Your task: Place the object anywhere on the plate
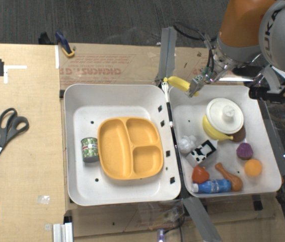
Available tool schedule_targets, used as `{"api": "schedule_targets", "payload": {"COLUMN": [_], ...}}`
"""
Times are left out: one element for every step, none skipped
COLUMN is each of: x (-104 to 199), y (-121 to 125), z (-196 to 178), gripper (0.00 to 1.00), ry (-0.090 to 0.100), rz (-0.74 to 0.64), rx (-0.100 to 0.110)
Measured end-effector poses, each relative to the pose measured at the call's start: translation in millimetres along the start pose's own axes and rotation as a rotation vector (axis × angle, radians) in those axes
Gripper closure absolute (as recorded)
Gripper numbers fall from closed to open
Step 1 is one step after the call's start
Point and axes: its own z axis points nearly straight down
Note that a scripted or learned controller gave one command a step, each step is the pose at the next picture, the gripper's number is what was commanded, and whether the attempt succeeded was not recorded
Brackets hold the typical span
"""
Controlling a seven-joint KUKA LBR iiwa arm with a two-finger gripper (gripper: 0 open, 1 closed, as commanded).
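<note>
The big grey arm (263, 24), "KU" lettered on it, hangs over the right bin (271, 183). Yellow plate (130, 147) sits in the left bin (77, 185). The gripper (195, 87) pinches a yellow banana (177, 83) above the divide.

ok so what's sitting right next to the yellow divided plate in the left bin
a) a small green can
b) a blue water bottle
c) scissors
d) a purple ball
a: the small green can lies on its side against the left edge of the yellow divided plate in the left bin.
</note>
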Motion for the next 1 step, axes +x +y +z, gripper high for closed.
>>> {"api": "schedule_targets", "payload": {"x": [94.6], "y": [20.1], "z": [40.5], "gripper": [1.00], "ry": [0.003], "rz": [-0.093], "rx": [0.001]}}
